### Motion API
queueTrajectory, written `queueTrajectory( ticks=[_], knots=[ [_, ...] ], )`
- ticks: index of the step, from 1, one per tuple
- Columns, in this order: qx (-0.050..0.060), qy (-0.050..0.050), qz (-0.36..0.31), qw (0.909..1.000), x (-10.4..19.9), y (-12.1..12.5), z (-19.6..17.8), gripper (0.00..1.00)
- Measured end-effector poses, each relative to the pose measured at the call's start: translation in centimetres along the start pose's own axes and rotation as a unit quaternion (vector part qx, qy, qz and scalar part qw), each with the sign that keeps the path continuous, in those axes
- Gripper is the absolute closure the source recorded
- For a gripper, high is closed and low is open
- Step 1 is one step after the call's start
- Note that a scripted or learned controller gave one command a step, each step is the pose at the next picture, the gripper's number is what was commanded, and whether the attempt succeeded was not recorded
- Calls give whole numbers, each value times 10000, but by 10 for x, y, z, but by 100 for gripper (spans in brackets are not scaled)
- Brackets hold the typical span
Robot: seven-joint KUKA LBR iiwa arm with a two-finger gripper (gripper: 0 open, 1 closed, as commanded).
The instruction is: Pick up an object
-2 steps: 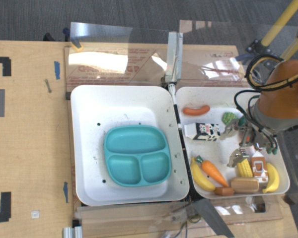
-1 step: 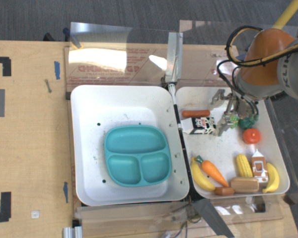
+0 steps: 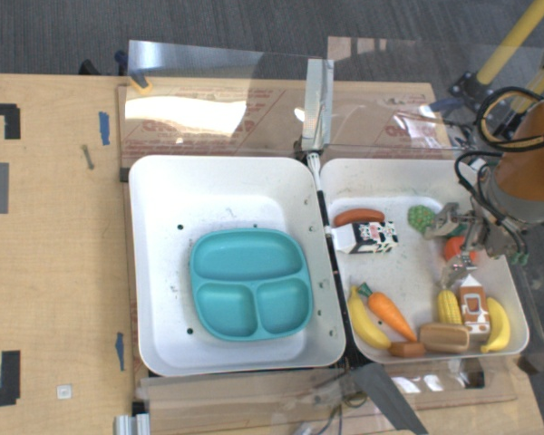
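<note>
Bench top is brown cardboard (image 3: 45,243) with black tape marks at the left edge and bits of blue tape; two shallow white bins sit side by side on it. Left bin (image 3: 154,198) holds a teal divided plate (image 3: 250,282), three compartments, with bare white floor around it on all sides. Right bin (image 3: 390,184) is crowded: a sausage (image 3: 357,216) near the divider, touching a small milk carton (image 3: 373,236) with cow-pattern print, text too small to read. Green leafy piece (image 3: 422,217) just right of it. Front row: banana (image 3: 366,324) beside a carrot (image 3: 387,311), bread roll (image 3: 443,336), corn cob (image 3: 448,305), a small white-and-orange carton (image 3: 472,304) with no readable label, and another banana (image 3: 500,324) against the right wall. Back half of the right bin's floor is mostly open.

Gripper (image 3: 464,247) hangs over the right side of the right bin, near a red-orange item (image 3: 453,248) under its tip. Finger spacing: cannot tell, cables and wrist clutter hide it. Orange band of the arm (image 3: 530,166) shows at the right edge.
</note>
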State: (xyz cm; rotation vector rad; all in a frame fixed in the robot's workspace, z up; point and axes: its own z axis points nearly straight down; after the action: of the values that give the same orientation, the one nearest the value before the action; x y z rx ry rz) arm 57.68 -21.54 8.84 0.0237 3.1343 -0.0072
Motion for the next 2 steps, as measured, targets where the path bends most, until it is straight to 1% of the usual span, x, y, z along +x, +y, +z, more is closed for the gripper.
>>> queueTrajectory(
  ticks=[1, 2],
  knots=[
    [-17, -8, 71, 10000, 31, 32, -1, 0],
    [-26, -20, 965, 9953, -58, 107, 0, 0]
  ],
)
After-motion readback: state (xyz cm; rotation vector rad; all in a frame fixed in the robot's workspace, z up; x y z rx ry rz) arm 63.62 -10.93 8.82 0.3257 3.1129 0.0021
